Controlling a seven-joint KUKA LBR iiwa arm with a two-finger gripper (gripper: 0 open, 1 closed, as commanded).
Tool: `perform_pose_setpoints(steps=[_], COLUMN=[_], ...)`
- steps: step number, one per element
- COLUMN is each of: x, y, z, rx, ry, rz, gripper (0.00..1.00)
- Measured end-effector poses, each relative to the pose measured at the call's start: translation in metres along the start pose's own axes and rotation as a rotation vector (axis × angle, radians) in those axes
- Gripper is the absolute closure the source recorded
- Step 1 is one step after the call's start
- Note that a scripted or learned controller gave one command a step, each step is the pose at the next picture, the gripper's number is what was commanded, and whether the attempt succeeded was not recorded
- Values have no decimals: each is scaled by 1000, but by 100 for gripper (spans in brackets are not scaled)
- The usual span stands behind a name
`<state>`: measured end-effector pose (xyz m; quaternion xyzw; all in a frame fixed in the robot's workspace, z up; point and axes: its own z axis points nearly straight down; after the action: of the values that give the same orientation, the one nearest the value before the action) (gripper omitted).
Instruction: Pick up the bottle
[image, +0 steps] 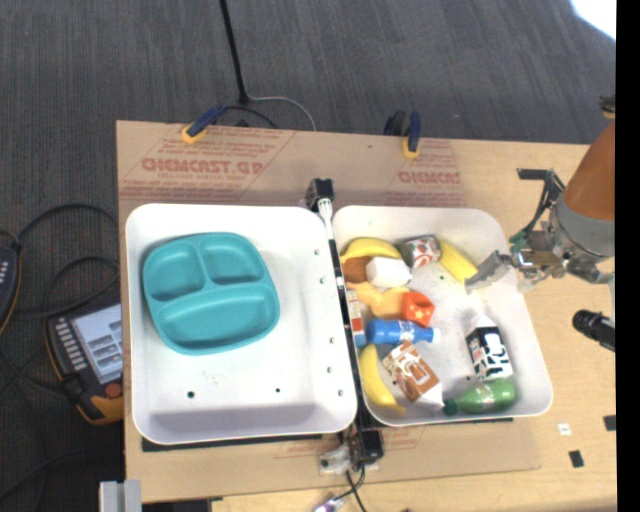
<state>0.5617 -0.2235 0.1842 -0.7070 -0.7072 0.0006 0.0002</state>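
Over cluttered right white bin: grey two-finger gripper sat open, empty, up-right of small blue plastic bottle, lying left-right.

The two bins look like smooth, matt white plastic, the teal tray like faintly glossy moulded plastic, the blue bottle like shiny plastic, while the bench top resembles matt brown printed board.

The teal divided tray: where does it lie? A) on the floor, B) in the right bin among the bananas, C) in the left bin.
C: the teal tray lies alone in the left bin; the bananas are in the right bin.
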Motion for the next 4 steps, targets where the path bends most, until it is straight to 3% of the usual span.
perform_pose_setpoints(steps=[1, 2, 3, 4], x=[0, -1, 10, 1], y=[0, -5, 7, 23], z=[-10, -121, -251, -24], rx=[0, -2, -5, 2], ry=[-1, -2, -4, 4], rz=[0, -476, -872, -1075], gripper=[100, 100, 100, 100])
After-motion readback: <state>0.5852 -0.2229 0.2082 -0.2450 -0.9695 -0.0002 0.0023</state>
